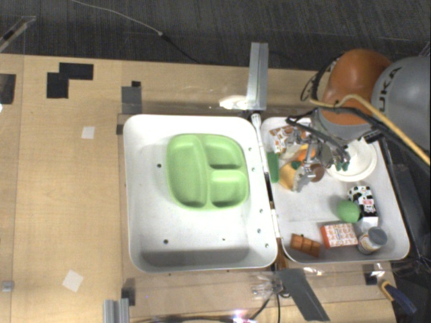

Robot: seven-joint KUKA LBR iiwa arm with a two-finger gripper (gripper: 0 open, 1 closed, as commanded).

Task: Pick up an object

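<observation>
My gripper (311, 171) hangs low over the upper left part of the right bin (394, 244), below the orange-banded wrist (353, 79). Its tip is right next to a yellowish piece (288, 177), and a green stick (272, 167) lies by the bin's left wall. A printed packet (281, 138) sits just behind them. Cables and the wrist hide what lies directly under the gripper. Nothing can be seen held in it.
Further down the right bin lie a green lump (348, 212), a black-and-white object (362, 198), a red-and-white box (339, 234), a brown block (306, 245), a small can (372, 239) and a white disc (358, 163). The left bin (145, 247) holds a green divided plate (205, 170).
</observation>
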